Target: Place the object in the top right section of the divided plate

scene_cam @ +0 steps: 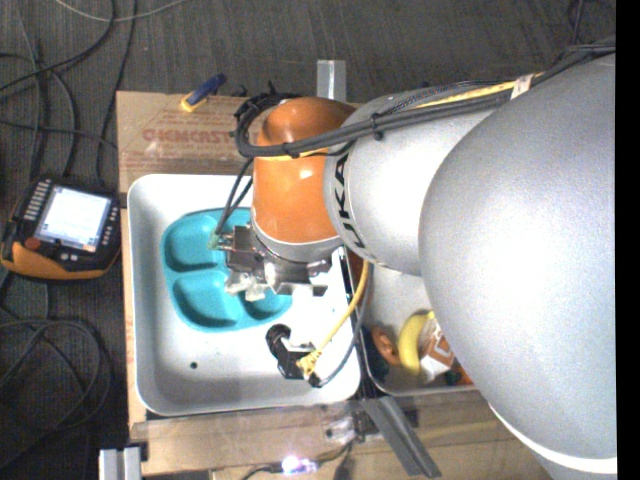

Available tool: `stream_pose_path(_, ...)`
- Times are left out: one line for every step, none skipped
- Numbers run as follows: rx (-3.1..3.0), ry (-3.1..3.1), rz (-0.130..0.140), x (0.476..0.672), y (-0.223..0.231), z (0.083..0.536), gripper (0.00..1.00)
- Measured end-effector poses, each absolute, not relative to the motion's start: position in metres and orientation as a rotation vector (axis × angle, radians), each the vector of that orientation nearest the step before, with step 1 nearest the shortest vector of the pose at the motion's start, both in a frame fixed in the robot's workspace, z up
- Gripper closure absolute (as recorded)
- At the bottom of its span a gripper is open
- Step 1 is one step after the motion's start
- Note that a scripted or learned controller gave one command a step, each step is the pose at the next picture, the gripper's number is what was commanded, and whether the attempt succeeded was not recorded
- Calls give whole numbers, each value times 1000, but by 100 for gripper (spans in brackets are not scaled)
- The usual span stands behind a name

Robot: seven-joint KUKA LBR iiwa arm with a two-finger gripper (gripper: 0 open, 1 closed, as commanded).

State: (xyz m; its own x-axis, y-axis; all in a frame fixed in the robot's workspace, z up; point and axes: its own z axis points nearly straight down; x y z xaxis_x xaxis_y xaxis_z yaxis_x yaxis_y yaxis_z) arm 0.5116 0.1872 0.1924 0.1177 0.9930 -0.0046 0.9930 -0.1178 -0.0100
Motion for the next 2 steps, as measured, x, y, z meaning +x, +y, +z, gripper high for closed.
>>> stream_pose_path(-2259, -2182, 11, 532, 143, 297, 100)
stream_pose_path(-1658, -2669, 7, 499, 111, 421, 100)
